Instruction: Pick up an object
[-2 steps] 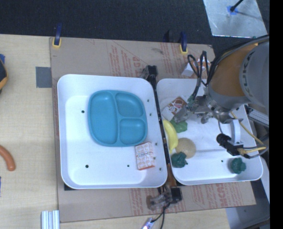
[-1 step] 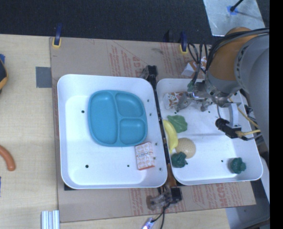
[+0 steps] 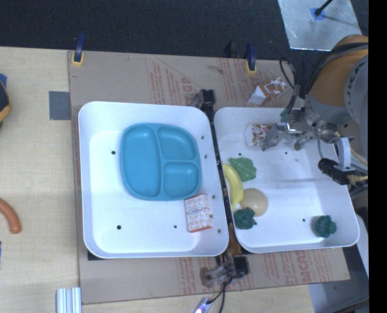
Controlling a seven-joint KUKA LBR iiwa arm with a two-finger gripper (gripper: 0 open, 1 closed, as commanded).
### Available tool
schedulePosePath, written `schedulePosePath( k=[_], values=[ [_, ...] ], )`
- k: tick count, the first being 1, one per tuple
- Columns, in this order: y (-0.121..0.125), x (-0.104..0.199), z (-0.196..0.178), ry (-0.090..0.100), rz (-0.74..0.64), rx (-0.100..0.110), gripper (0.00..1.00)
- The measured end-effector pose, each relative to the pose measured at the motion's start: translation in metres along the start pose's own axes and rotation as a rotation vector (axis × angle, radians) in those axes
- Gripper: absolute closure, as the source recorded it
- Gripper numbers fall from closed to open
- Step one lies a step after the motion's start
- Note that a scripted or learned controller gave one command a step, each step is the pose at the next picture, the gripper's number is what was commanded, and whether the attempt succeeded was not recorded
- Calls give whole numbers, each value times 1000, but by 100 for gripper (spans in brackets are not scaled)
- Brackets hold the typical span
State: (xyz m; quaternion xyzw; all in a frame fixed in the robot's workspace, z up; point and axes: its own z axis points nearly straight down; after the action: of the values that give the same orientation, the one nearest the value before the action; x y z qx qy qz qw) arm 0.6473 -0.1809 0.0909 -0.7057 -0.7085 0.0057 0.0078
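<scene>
Camera view, left bin (image 3: 102,240) (blue tray (image 3: 159,160), packet (image 3: 198,213))

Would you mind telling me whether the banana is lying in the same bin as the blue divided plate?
No, the banana lies in the right bin along its left wall, while the blue divided plate sits in the left bin.

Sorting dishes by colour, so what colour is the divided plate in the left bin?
Light blue plate, clearest in the camera view.

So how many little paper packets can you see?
3: one packet in the left bin by the blue plate, one in the right bin, one on the cardboard behind it.
</scene>
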Motion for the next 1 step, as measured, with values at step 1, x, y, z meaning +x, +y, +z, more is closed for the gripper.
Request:
schedulePosePath(
  k=[1],
  values=[
    [4, -13, 1, 7, -4, 11, 0]
  ],
)
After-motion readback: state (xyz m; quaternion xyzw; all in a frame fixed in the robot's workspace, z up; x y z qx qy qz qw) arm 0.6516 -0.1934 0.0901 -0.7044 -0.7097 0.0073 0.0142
